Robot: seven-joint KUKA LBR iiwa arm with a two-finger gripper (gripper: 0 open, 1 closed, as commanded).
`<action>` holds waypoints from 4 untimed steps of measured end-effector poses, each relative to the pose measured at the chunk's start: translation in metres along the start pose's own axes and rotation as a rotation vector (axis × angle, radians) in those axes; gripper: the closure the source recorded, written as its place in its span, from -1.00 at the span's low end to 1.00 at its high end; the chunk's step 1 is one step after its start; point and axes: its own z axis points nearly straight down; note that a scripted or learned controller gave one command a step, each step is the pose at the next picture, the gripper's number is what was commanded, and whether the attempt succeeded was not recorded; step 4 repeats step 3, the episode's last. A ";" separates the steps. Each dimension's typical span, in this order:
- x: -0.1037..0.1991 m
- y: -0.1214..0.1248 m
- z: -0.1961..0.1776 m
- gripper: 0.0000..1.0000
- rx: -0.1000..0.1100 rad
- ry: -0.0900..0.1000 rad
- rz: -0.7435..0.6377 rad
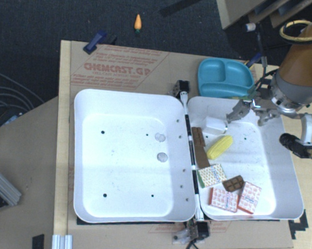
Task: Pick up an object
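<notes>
The end effector (250,109) hangs over the far side of the right bin (282,175), its fingers spread apart and holding nothing. Just below it, a white block (215,125) and a yellow corn (219,147) lie in the bin.

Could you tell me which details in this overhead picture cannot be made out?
- End effector: too small and blurred in the camera view to judge its state.
- Teal tray: near edge hidden by the right bin.
- Two packets: print too small to read.
- Brown strip: identity unclear.
</notes>
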 end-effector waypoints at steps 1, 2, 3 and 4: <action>0.024 -0.021 0.103 -1.00 -0.001 0.000 0.000; 0.024 -0.021 0.093 1.00 -0.002 0.000 0.001; 0.063 -0.100 0.003 1.00 0.002 0.001 -0.001; 0.063 -0.100 0.003 1.00 0.002 0.001 -0.001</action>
